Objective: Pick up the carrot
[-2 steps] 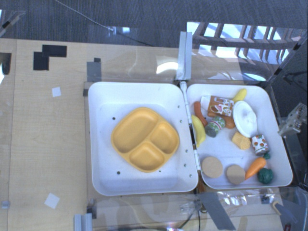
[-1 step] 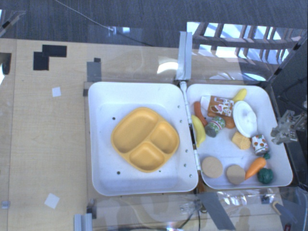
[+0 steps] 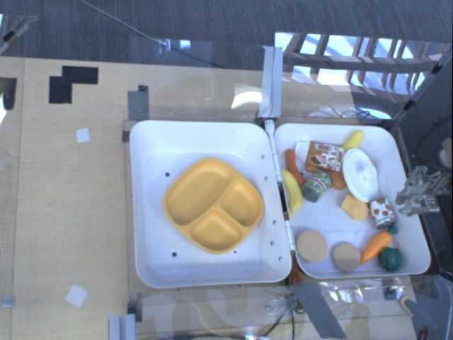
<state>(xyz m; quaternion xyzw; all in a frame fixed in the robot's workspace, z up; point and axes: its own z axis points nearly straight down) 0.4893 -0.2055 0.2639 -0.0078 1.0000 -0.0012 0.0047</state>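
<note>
The desk [image 3: 64,211] runs along the bottom of the view, nearest the camera, and carries two shallow white bins set side by side, presumably so that things can be lifted out of one and dropped in the other. Taking the yellow divided plate [image 3: 214,204] as the landmark: it lies alone in the middle of the left bin [image 3: 152,261], one plate with three compartments. Everything else sits to its right in the right bin [image 3: 414,257], loosely scattered as if tipped in. Going down in size, there is one white oval dish [image 3: 360,175] far right of the plate, one printed carton [image 3: 323,157] between dish and plate, one banana [image 3: 291,192] just right of the plate beside the dividing wall, two tan round discs [image 3: 312,246] lower right, one carrot [image 3: 376,246] lying tilted just beyond the second disc, its tip touching that disc, one reddish sausage-like piece [image 3: 292,165], one yellow cheese-like block [image 3: 354,206], one dark green lump [image 3: 390,258] (broccoli, perhaps), and one small spotted cup [image 3: 382,212]. The gripper [image 3: 419,195] hangs at the right bin's far edge, right of the cup and above the carrot in the view; whether the jaws stand apart or together I cannot tell.
</note>
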